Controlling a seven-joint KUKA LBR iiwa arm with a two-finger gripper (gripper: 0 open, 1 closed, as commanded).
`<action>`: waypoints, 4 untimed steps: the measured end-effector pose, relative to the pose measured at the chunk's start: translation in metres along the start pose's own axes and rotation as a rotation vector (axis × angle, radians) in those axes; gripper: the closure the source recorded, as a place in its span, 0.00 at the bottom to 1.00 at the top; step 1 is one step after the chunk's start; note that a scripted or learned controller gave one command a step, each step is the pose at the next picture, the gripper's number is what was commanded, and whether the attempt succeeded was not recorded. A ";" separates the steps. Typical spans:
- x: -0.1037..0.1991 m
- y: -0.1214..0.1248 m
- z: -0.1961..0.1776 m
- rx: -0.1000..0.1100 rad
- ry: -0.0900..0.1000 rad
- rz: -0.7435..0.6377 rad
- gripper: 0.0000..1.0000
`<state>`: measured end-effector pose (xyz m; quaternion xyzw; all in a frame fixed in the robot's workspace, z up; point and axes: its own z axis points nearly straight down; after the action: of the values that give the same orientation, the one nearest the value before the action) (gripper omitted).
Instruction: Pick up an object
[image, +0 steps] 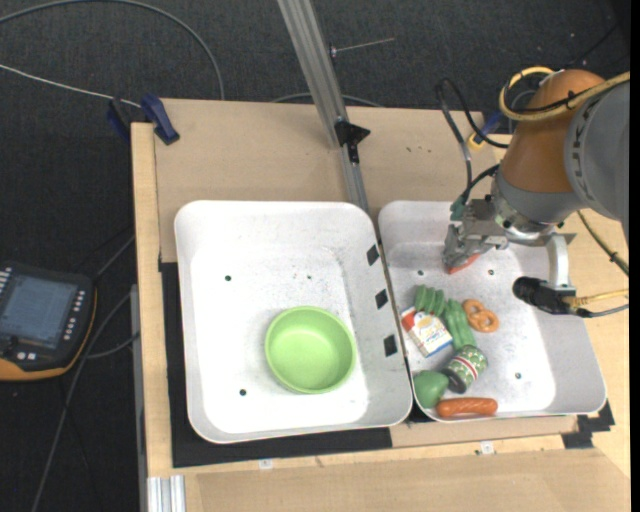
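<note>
My gripper (460, 258) hangs over the upper middle of the right bin (560, 370), pointing down. A small red object (456, 266) shows between its fingertips, and the gripper is shut on it. Below it in the same bin lies a cluster of toys: a green ridged vegetable (443, 306), an orange pretzel (481, 317), a small white and orange carton (428, 333), a green can (465, 366), a green rounded piece (431, 387) and a red-orange sausage (467, 407).
The left bin (215, 260) holds a light green bowl (310, 348) near its front. A metal pole (325, 80) slants down to the gap between the bins. A handheld pendant (40, 318) lies on the floor at the far left.
</note>
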<state>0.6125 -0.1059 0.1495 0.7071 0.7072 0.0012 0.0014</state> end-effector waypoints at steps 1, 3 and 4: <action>0.009 0.006 -0.053 -0.002 0.000 -0.001 1.00; 0.060 -0.005 -0.072 0.003 0.002 -0.004 1.00; 0.115 -0.021 -0.084 0.002 0.002 -0.005 1.00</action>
<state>0.5909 0.0092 0.2337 0.7053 0.7089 0.0011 -0.0002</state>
